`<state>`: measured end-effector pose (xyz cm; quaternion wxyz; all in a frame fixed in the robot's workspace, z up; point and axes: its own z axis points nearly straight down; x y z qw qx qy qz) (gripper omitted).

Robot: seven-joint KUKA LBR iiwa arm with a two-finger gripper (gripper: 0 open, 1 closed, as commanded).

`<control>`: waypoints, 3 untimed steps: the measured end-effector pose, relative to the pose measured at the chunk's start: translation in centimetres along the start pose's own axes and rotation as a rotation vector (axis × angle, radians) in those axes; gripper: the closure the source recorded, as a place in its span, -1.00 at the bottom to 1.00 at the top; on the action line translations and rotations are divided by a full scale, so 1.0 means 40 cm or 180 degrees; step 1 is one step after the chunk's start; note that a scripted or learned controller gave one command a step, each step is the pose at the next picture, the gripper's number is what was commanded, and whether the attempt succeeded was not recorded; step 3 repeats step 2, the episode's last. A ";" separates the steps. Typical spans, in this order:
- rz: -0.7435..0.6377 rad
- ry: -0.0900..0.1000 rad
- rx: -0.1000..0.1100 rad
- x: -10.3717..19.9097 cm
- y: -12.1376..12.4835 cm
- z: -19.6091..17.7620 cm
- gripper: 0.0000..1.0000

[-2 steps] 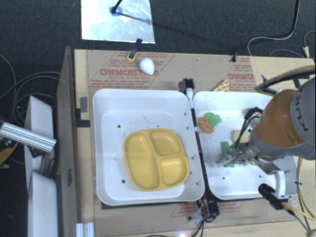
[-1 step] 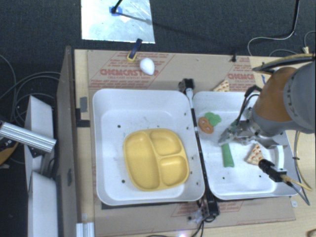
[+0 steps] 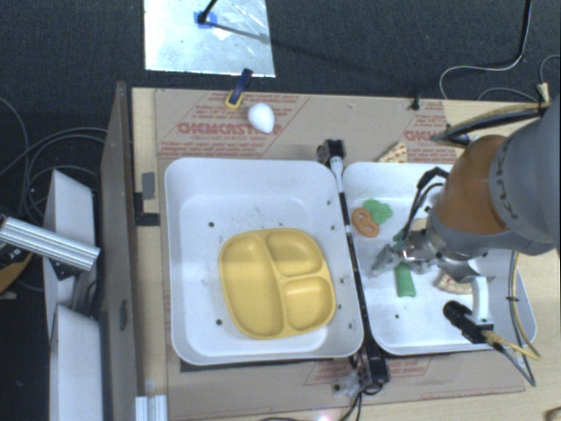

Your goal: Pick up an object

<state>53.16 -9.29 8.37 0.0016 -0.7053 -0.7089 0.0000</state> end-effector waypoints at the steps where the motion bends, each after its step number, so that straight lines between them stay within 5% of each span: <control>1: 0.0004 -0.0004 -0.0015 -0.004 0.005 -0.029 1.00; 2: -0.0026 -0.0001 -0.0047 0.189 0.110 -0.266 1.00; 3: -0.0026 -0.0001 -0.0047 0.189 0.110 -0.266 1.00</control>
